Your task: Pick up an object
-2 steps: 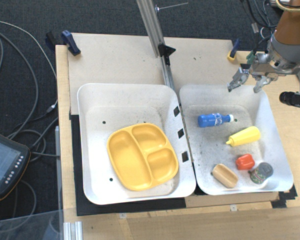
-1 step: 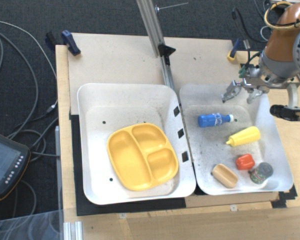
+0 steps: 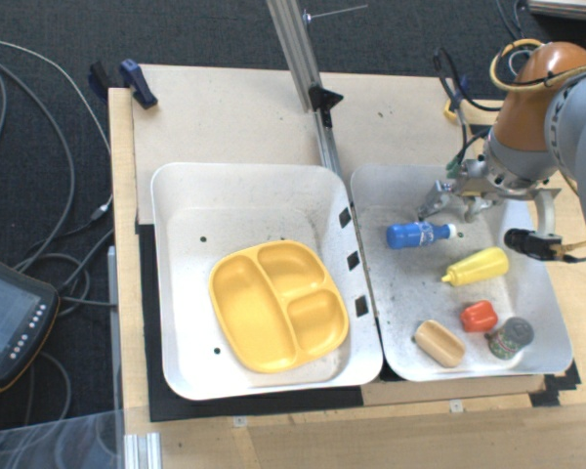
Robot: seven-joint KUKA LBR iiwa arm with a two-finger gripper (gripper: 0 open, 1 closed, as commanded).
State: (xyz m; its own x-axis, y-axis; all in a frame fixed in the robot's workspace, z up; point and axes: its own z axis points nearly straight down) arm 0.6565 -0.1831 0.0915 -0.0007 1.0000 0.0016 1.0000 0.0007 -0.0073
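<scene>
From my feed, the arm (image 3: 552, 115) comes in from the right and is cropped by the frame edge, so I see just the orange band and grey wrist. The gripper (image 3: 447, 195) hangs low over the back part of the right bin (image 3: 371, 262), just above the blue bottle (image 3: 417, 234). Fingers are a small grey tangle at this angle; I cannot tell whether they're apart or together, and nothing visibly sits between them.

The blue bottle lies on its side, white cap pointing right, label too blurred to read. Near it to the right lies a yellow squeeze bottle (image 3: 477, 267), tilted. Toward the front of that bin: a red block (image 3: 479, 316), a round can (image 3: 511, 336) seen end-on with an unreadable top, and a tan hot-dog bun shape (image 3: 439, 343), all close together but I can't say if the can and red block touch.

The left bin (image 3: 176, 203) holds a yellow divided plate (image 3: 278, 306). No legible writing anywhere; the tablet (image 3: 10, 320) at far left is cut off by the edge
</scene>
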